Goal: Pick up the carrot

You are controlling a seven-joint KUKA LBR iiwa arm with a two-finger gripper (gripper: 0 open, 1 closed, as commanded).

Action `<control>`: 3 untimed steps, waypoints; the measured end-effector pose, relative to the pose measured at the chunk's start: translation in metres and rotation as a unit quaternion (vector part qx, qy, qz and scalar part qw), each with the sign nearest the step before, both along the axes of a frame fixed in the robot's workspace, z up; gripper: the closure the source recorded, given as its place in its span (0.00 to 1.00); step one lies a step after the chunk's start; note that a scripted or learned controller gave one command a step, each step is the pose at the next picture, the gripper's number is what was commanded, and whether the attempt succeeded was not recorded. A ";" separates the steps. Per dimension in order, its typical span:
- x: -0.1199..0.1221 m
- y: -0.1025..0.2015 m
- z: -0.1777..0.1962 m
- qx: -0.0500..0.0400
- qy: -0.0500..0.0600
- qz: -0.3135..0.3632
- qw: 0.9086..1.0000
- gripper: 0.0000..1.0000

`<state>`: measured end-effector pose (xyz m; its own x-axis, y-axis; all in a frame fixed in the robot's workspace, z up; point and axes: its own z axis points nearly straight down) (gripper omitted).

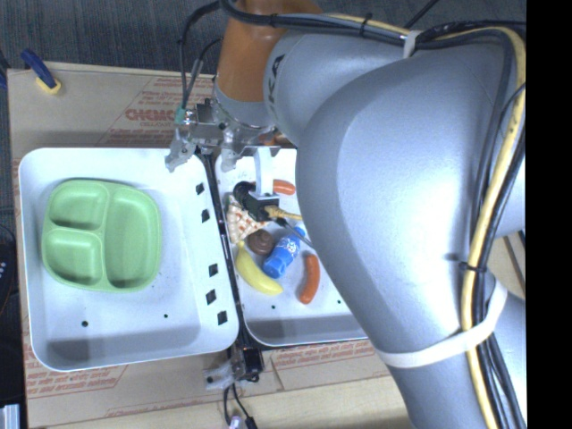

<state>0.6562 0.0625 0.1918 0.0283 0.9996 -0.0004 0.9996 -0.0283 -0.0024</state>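
Grey arm (393, 195) hides much of right bin (295, 333); open fingers (204, 157) hold nothing.

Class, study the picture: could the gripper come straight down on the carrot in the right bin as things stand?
Probably not yet. The gripper sits over the divider at the bins' far end, while the carrot lies nearer, beside the blue can and banana. Its top looks uncovered, so a short shift should do.

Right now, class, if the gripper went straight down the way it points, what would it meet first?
Probably the ridge where the two bins meet: the gripper hangs above it near the far end, not over the carrot. Depth is unclear from this slanted view.
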 end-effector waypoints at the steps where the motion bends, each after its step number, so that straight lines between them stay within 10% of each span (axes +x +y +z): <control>1: 0.000 -0.005 0.000 0.000 0.000 -0.108 0.994 0.00; 2: -0.014 0.029 -0.052 0.002 0.000 -0.100 0.995 0.00; 3: -0.087 0.101 -0.063 -0.001 0.003 -0.226 0.974 0.00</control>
